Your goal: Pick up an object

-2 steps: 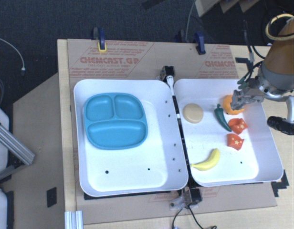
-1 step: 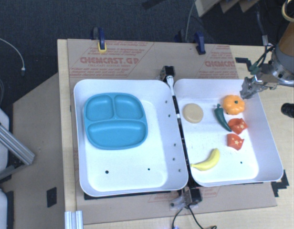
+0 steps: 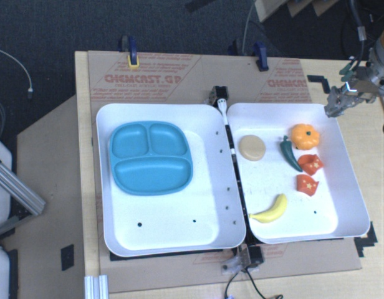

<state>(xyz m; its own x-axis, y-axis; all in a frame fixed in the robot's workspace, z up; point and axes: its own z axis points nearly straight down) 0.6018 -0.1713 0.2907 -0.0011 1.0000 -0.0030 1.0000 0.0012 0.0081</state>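
Observation:
The right bin holds several toy foods. A beige round piece lies near its left wall. An orange pumpkin-like fruit sits at the upper right, with a green chili just left of it. Below them are two red pieces, and a yellow banana lies toward the front. My gripper hangs above the bin's far right corner, up and to the right of the orange fruit and apart from every object, with nothing in it.
The left bin holds a blue divided plate. Both bins rest on a brown board held by blue clamps at the far edge. A black fitting sits between the bins at the back.

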